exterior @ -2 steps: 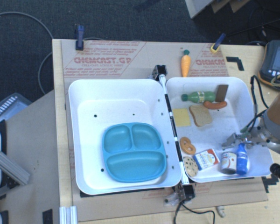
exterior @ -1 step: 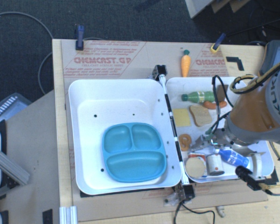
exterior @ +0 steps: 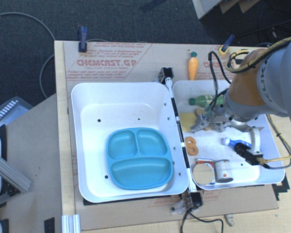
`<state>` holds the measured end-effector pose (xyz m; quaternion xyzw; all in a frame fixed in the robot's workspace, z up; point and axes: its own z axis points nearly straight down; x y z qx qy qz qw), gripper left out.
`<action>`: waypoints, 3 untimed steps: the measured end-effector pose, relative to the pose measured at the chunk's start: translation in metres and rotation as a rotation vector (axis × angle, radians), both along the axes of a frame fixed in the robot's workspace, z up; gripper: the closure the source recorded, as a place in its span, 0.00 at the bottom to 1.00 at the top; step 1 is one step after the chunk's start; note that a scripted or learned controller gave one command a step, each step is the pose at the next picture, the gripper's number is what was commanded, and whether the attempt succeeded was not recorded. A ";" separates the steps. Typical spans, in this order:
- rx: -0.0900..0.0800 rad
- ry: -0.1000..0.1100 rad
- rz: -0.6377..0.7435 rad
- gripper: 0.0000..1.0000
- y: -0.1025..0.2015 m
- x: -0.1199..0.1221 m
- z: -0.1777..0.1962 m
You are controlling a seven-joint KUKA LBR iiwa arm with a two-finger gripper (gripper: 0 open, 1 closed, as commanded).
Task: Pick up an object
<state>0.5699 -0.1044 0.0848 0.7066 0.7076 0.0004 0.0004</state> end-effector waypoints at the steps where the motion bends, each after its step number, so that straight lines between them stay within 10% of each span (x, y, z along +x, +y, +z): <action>1: 0.003 0.033 -0.002 0.00 -0.011 0.090 -0.004; 2: -0.001 0.003 -0.002 0.00 -0.068 0.020 0.000; 3: -0.001 0.001 0.000 1.00 -0.067 0.021 0.010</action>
